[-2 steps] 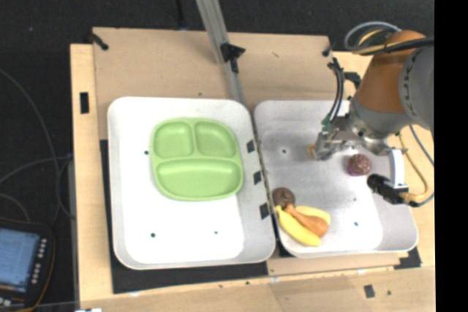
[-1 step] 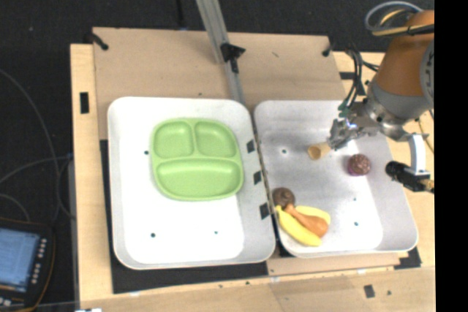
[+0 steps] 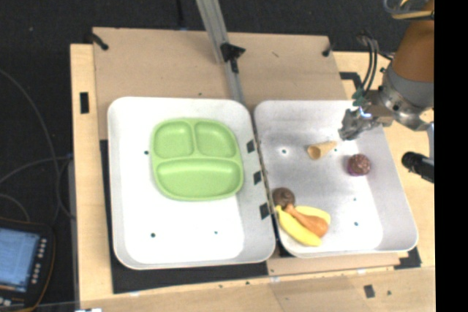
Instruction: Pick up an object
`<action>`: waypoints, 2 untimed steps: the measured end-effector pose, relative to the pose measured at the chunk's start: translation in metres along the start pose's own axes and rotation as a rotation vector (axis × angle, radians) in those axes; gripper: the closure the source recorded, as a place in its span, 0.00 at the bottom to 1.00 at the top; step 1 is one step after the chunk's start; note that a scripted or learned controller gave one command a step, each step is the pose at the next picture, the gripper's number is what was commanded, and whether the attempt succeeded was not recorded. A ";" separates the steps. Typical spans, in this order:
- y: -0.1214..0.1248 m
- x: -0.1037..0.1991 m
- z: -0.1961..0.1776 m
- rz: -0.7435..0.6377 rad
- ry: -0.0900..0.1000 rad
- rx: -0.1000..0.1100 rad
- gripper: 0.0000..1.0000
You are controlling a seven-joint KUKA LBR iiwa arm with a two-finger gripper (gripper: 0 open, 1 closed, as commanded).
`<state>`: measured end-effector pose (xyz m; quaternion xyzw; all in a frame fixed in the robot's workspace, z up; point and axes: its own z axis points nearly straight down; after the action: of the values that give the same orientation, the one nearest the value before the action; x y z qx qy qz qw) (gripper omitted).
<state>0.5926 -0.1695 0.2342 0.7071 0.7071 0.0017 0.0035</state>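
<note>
Nearest candidate: a small tan, cone-like piece lay in the right bin, toward its far edge and near the middle of its width — the likeliest thing for a pick, judging by how near the arm was.

Gripper: the gripper hung over the right bin's far right part, just beside the tan piece's upper right and apart from it; nothing showed between its tips, and whether it was released or clenched could not be told from this slant.

Other choices: a dark purple round item sat near the right edge of the same bin, below the gripper; a brown round item rested against the left edge, and a yellow banana with an orange carrot-like piece lay touching it in the near left corner.

Why so placed: the loose items seemed scattered, with the clustered ones harder to take cleanly — the lone tan piece offered open space around it.

Left bin: the left bin carried a green divided plate toward its far edge.

Surroundings: a metal pole rose behind the bins' shared edge.
</note>
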 end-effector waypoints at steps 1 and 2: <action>0.001 -0.002 -0.035 -0.002 0.000 0.002 1.00; -0.004 0.044 -0.036 -0.006 0.003 0.005 1.00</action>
<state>0.5885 -0.1253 0.2705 0.7050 0.7092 0.0009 0.0006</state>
